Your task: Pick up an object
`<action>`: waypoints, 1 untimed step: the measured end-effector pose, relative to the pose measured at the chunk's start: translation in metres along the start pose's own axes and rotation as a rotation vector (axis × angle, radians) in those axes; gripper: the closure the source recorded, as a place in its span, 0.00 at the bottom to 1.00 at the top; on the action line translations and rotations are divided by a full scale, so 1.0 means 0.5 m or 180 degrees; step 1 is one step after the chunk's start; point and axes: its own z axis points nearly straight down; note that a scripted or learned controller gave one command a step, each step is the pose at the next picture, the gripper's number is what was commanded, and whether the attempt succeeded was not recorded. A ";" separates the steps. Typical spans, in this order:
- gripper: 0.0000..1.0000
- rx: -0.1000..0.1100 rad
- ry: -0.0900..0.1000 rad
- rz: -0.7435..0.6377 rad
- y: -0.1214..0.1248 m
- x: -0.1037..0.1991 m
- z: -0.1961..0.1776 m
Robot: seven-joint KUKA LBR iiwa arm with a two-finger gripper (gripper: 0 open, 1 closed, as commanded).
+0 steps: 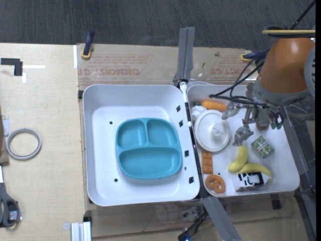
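The two metal fingers of the gripper [239, 124] stood apart, one near the white round lidded container [212, 130], the other lower and to its right, with nothing between them. They hung over bare bin floor just above the yellow banana [242, 158], so the jaws were spread, probably ready for a descent. Any loose item in the right white bin [287, 143] could serve as the task's object. The banana was nearest, with a second yellow piece [257, 169] lying over a black-and-white box [249, 181]. A small green patterned cube [262, 146] sat just right of the fingers. An orange carrot [214, 105] lay by the far wall, and an orange waffle strip [206, 161] and brown pretzel [216, 183] lined the left wall. The left white bin [94, 139] held a blue divided plastic plate [148, 148], well apart from the arm [284, 67].
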 end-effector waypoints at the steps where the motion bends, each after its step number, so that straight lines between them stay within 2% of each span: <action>1: 0.00 0.0002 -0.0005 0.0404 -0.039 0.112 0.093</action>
